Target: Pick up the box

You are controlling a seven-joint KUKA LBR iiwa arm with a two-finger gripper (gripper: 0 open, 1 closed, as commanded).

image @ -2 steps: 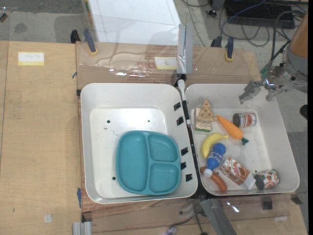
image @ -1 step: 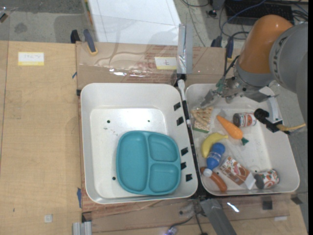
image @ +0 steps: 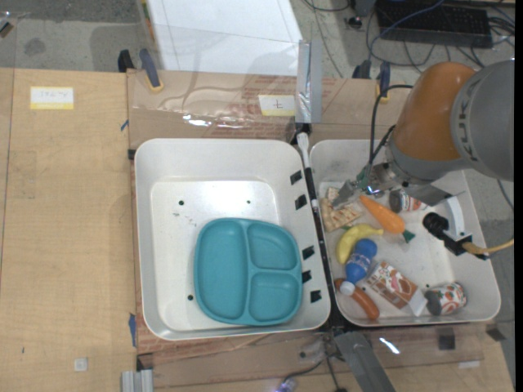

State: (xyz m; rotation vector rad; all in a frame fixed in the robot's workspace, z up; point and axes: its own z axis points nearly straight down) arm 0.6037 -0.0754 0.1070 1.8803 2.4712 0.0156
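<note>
Lowest in your frame, the box (image: pixel 391 285) lies near the right bin's (image: pixel 487 300) front rim, crowded by the blue bottle (image: pixel 359 259); whether the gripper (image: pixel 366 183) is apart or together, you cannot tell.

Small red-brown carton box (image: pixel 391 286) — lying flat, tilted diagonally — near the right bin's front edge.

You are looking at a teal divided plate (image: pixel 247 271) lying flat in the left bin (image: pixel 155 219), toward its near right corner. In the right bin (image: pixel 484 296), a carrot (image: pixel 384 214) is lying slantwise above a banana (image: pixel 357 238), with a waffle piece (image: pixel 338 215) sitting just left of it. A blue bottle (image: pixel 359 260) is lying below the banana, a hot dog (image: pixel 364 301) is resting near the front wall, and a small can (image: pixel 445 298) is lying on its side at front right.
</note>
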